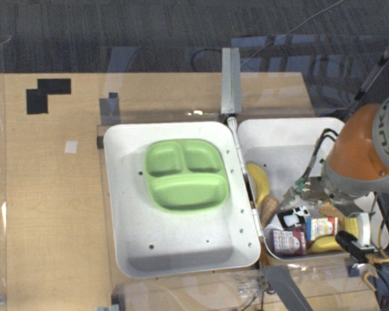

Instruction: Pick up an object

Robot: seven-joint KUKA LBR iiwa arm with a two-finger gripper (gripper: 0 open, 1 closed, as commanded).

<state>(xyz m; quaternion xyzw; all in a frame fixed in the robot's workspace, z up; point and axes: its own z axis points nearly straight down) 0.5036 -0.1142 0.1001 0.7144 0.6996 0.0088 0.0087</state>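
Objects for picking lie heaped along the near edge of the right bin (292, 136): a dark red packet (288, 242) at the near left corner, a small white-and-orange carton (320, 227) just to its right, and a yellow piece (325, 245) under the carton by the near wall. The hand (301, 197) hangs directly over this heap, just beyond the packet and carton, so the nearest candidates lie a little nearer the camera than its tip and below it. I cannot tell how the hand is set, because the wrist and cabling cover that part. A banana (260, 183) lies just left of the hand along the wall between the bins, its long axis running near to far; a grasp on it would likely call for closing across that axis. Farther left, the left bin (127, 188) carries a green divided tray (185, 174), well apart from the hand. Behind the hand the grey arm with its orange band (355, 151) comes in from the right, above the pale wooden counter (47, 213)
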